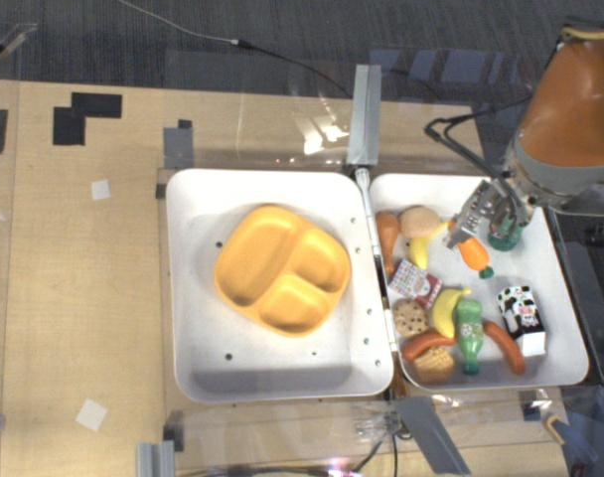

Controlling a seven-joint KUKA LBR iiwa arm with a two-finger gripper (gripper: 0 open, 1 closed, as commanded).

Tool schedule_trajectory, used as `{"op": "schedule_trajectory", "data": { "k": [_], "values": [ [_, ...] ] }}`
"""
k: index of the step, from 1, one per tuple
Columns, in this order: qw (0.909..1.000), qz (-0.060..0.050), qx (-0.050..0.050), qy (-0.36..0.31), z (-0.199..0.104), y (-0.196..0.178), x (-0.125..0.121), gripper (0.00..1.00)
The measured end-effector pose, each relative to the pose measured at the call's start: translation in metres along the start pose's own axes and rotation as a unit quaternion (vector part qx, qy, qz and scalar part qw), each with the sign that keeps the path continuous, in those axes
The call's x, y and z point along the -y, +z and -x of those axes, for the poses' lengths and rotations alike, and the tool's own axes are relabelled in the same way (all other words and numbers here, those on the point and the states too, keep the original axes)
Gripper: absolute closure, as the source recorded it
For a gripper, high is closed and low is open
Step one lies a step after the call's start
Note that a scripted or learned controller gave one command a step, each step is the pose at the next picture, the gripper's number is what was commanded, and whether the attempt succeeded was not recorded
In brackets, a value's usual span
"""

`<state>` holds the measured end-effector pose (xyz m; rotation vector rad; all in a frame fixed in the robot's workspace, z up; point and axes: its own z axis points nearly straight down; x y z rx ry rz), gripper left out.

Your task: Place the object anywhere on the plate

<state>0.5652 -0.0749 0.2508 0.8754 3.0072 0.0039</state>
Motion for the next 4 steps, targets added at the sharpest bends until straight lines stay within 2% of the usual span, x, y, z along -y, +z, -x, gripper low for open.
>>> {"op": "schedule_trajectory", "data": {
  "k": [1, 2, 3, 4],
  "values": [
    [0.9955, 0.0, -0.002, -0.095, -0.056, 0.024, -0.062, 1.0],
    [0.9827, 0.002, -0.001, -0.185, -0.068, 0.02, -0.143, 1.0],
    [0.9829, 0.001, -0.001, -0.184, -0.067, 0.02, -0.142, 0.0],
    [0.9828, 0.004, 0.004, -0.185, -0.065, 0.007, -0.144, 1.0]
  ]
}}
